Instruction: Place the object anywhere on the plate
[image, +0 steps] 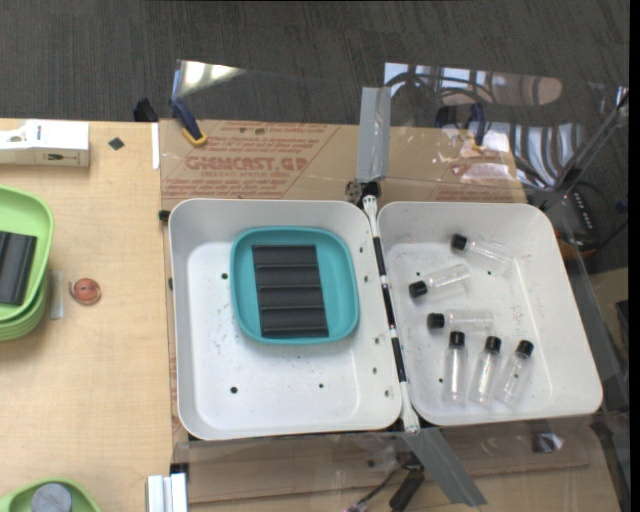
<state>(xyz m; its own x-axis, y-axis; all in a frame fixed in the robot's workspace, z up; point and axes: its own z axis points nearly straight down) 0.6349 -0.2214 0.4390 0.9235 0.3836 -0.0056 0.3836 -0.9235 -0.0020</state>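
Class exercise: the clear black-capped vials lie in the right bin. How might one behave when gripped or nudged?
Each vial lies on its side and looks round, so a nudge would probably roll it. Its clear, glossy wall suggests it may slip between fingers. It seems small and hollow, likely light.

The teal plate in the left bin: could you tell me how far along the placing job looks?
Nothing looks done yet: the teal plate carries just its dark ribbed insert, with no vial on it. Nothing is in hand. All six clear vials with black caps lie in the right bin, so picking one and placing it remains.
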